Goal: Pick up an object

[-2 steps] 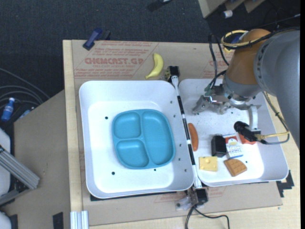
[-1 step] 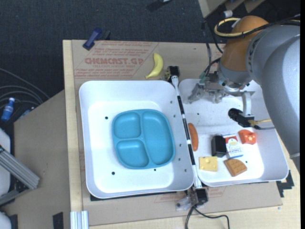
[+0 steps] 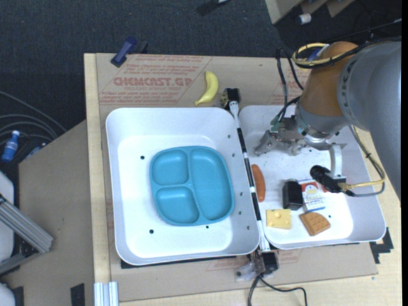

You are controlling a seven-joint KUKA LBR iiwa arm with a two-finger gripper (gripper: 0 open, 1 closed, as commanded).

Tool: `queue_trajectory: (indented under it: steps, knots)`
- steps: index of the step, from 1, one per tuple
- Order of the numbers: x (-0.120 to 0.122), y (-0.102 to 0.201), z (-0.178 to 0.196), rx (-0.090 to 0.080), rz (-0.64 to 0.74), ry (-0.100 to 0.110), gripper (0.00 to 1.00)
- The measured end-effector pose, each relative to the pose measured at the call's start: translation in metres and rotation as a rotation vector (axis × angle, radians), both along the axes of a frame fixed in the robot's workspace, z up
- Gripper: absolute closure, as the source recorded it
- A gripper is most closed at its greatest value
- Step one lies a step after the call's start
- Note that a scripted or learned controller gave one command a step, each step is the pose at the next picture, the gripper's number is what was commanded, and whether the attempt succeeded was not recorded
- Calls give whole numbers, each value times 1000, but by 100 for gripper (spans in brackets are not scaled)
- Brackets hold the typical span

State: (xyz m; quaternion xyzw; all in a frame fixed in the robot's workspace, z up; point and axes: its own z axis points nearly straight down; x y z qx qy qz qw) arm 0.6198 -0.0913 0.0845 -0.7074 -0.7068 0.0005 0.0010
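Observation:
My gripper (image 3: 280, 148) hangs low over the back part of the right bin (image 3: 363, 225), with its metal fingers (image 3: 262, 147) spread open and nothing between them. In front of it in the same bin lie an orange-red sausage (image 3: 257, 182) along the left wall, a small black block (image 3: 292, 194), a red and white packet (image 3: 313, 197), a yellow cheese piece (image 3: 278, 218) and a brown toast piece (image 3: 314, 222). All of them lie apart from the gripper.
The left bin (image 3: 124, 132) holds a blue divided plate (image 3: 191, 185). A yellow banana (image 3: 207, 88) lies on the cardboard behind the bins, and a blue object (image 3: 123, 51) lies at the bench's back left. The grey arm (image 3: 373, 81) reaches in from the right.

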Motion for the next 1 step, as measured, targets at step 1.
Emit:
queue_trajectory:
  steps: [1]
  knots:
    - [47, -4, 1, -1, 2, -4, 0]
